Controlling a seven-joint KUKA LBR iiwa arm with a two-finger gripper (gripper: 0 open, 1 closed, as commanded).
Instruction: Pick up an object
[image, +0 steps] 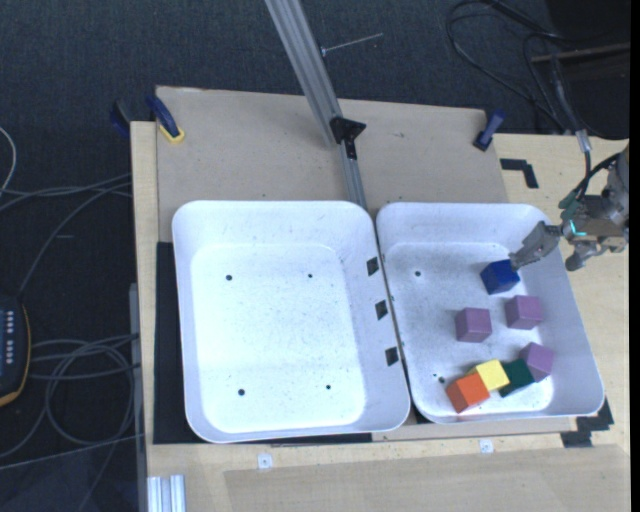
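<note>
1. At three o'clock, over the right bin's (570, 330) edge, the claw (556, 250) hangs open, fingers spread, holding nothing.
2. Blue cube (499, 276) lies just beside its left finger.

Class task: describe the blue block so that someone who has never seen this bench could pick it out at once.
Look in the right-hand shallow white bin. Near its upper right area, just below the arm's two-finger gripper, lies a small blue cube-shaped block. It is the only blue piece; the nearest blocks below it are purple.
</note>
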